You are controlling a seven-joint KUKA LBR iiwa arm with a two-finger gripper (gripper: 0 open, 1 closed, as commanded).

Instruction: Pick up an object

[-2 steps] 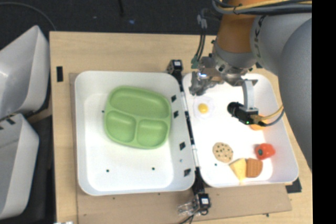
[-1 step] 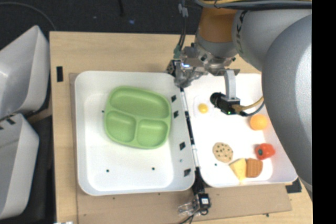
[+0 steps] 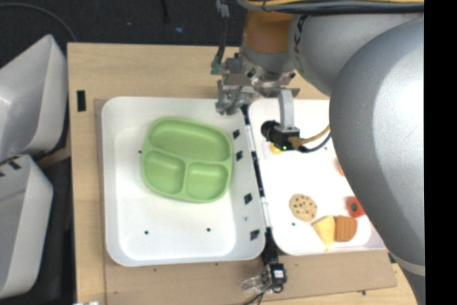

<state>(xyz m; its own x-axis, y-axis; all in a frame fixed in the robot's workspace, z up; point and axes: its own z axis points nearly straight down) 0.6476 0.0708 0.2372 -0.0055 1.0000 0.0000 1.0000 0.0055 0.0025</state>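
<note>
Near the front edge of the counter (image 3: pixel 178 278), a cookie (image 3: pixel 303 207), a yellow wedge (image 3: pixel 325 229) and an orange piece (image 3: pixel 345 228) lie close together in the front part of the right bin (image 3: pixel 303 246); a small red piece (image 3: pixel 354 208) sits just behind them beside the arm (image 3: pixel 371 82). In the left bin (image 3: pixel 121 239), a green divided plate (image 3: pixel 188 159) lies flat in the middle, its long axis running roughly along the bin's width, slightly tilted. Farther back, the gripper (image 3: pixel 230 102) hangs over the back end of the divider between the bins; I cannot tell how far it is open, and nothing shows between its tips. The counter is pale wood against a dark floor.
</note>
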